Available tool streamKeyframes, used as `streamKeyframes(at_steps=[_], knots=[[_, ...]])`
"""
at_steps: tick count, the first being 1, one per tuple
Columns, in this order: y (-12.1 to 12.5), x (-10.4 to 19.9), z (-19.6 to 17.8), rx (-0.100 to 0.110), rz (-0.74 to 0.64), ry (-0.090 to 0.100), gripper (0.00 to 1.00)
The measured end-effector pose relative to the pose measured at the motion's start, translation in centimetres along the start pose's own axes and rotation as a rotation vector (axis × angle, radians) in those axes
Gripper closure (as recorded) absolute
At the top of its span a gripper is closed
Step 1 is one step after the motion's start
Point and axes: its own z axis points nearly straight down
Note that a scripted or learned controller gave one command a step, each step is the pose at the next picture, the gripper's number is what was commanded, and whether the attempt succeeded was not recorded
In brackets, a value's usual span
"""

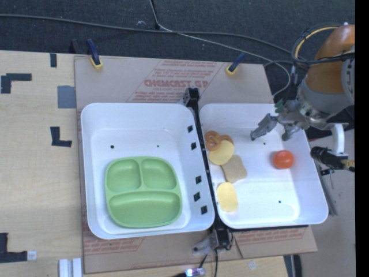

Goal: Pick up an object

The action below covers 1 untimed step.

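- Approach step: gripper (275,129), fingers spread, nothing held, hangs over right bin (305,212).
- Tomato (282,159) at its 5 o'clock, near.
- Next: shift over it, descend, close.

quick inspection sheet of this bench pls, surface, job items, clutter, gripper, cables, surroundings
surface: two white bins side by side on a cardboard sheet; left bin, right bin.
job's things: in the right bin, an orange-red ball, a pretzel-like piece, a yellow round piece, a tan bread-like slice, a yellow oval piece.
clutter: a green divided plate in the left bin.
grippers: gripper open above the right bin's far side, holding nothing.
cables: a black cable crossing the dark floor beyond the bench.
surroundings: two clamps on the cardboard's far edge; black tape marks on the wooden bench.
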Motion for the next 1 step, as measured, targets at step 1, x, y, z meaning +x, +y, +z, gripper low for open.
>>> streamKeyframes(at_steps=[1], knots=[[0.30,0.04,-0.79,-0.013,-0.004,-0.002,0.00]])
